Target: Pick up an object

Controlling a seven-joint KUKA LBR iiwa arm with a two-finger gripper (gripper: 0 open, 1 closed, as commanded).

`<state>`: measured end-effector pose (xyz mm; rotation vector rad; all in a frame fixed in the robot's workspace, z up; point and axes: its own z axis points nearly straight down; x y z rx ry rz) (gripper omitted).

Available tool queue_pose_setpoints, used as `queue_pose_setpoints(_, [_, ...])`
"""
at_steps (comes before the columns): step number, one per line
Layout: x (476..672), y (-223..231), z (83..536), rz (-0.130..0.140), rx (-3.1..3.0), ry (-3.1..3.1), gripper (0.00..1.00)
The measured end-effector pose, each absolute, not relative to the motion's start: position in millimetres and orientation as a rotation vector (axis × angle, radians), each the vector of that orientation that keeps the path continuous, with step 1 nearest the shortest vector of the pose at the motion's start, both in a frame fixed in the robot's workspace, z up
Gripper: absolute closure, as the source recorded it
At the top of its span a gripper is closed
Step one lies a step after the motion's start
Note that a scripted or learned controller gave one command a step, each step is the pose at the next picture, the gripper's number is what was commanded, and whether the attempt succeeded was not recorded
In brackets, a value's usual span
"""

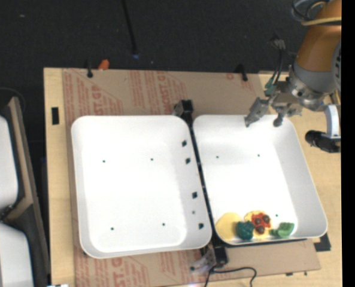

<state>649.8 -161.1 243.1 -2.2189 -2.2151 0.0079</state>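
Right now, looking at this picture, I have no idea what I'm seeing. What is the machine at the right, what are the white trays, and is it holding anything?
One camera, fixed above a bench, looks down at a slant. The grey and orange thing at the right is a robot arm; at its end is a two-finger gripper, its hand, whose fingers stand apart with nothing between them. It hangs over the far edge of the right bin, one of two shallow white bins; the left bin lies beside it. In the right bin's near corner sit small toys: a yellow piece, a teal one, a red one and a green one, huddled together. The job is to pick one up.
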Motion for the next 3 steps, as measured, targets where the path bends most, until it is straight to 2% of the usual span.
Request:
queue_pose_setpoints(1, [651.3, -161, 248, -0.001, -2.223, -2.221, 0.0])
queue_pose_setpoints(3, [655.7, -170, 128, 0.004, -2.221, -2.219, 0.0])
